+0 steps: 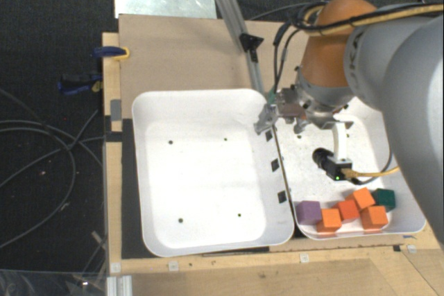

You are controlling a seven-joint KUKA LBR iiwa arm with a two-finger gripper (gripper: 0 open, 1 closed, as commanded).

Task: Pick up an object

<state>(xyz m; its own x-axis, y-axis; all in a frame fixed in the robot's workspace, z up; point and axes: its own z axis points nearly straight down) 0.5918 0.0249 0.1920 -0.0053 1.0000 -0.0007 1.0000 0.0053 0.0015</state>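
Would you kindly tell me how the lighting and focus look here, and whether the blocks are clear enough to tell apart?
In the camera view, the left bin is brightly lit and close to washed out, with no hard shadows; the grey arm nearest the lens looks soft; the blocks in the right bin are crisp enough to separate by colour.

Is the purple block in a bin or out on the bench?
In. The purple block lies inside the right-hand bin, close to its wall, beside an orange block.
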